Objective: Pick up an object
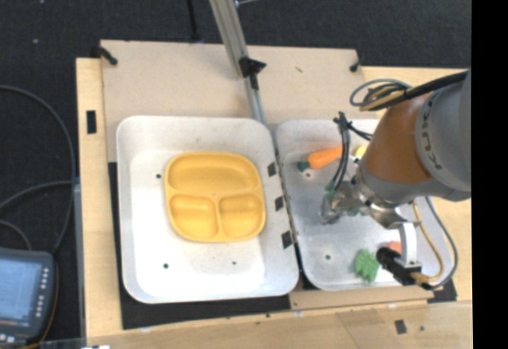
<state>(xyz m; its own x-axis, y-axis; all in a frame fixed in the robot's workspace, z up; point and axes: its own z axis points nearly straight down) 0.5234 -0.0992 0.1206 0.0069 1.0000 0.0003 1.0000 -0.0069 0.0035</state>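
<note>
Over right bin (pixel 317 260), gripper (pixel 332 209) sits low btwn carrot (pixel 325 157) & green toy (pixel 366 266), prob. lining up; can't tell its state.

text: none legible | labels: none | nos.: none | signs: none

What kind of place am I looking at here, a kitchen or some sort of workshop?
Most likely a robotics lab bench, not a kitchen: a grey arm with an orange band reaches over two shallow white bins, which hold a yellow plastic divided tray and a toy carrot.
</note>
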